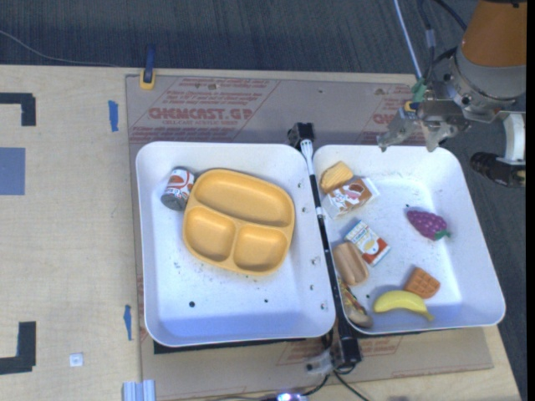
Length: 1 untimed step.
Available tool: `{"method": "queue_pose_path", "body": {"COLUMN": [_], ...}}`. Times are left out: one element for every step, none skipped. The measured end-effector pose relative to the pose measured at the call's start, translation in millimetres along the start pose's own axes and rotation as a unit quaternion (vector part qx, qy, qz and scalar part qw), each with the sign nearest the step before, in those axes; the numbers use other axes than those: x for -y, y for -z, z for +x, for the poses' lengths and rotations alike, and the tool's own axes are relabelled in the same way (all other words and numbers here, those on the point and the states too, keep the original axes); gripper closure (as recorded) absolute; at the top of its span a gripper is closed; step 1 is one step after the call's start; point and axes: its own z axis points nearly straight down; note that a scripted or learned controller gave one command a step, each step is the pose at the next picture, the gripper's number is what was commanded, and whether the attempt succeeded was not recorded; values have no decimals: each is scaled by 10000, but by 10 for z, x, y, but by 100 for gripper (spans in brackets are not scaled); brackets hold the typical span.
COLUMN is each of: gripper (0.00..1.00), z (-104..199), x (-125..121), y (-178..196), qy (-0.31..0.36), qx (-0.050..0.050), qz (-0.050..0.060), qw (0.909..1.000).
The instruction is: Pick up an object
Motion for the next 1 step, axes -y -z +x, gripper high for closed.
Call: {"method": "queue_pose_path", "body": {"gripper": [0], "z": [-186], "x": [314], "y": [-1118], "qy": [-8], "qx": [4], "qz": [2], "qw": [10000]}}
